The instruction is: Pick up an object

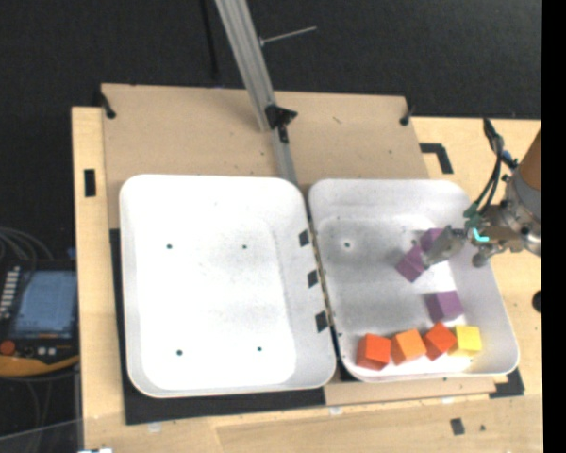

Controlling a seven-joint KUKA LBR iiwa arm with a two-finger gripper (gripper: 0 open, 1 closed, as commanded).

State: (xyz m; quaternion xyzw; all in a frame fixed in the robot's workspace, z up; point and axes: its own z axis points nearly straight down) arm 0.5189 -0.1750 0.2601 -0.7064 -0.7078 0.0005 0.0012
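1. The gripper (445, 243) reaches in from the right over the right-hand bin (377, 201), its grey tip low in the upper half of that bin; whether it is open, closed or gripping anything I cannot tell, since the tip blurs into what lies beside it.
2. A purple block (413, 262) lies tilted on the floor of the right-hand bin, touching or just beside the gripper's tip; it looks like the target, though contact cannot be confirmed.
3. Other candidates sit nearer that bin's front wall: a second purple block (444, 304) apart from the first; then a row along the front wall, a red-orange cube (374, 350), an orange cube (408, 344), a red cube (440, 339) and a yellow cube (468, 337), packed close together.
4. The left-hand bin (217, 281) sits beside the right-hand bin, well away from the gripper.
5. The step in hand appears to be the approach or the grasp itself at the tilted purple block; nothing looks lifted yet.
6. The next move, as I judge it, calls for a firm closure across the block's flat sides and a straight lift clear of the right-hand bin; the tilt may make the block slip or skid.
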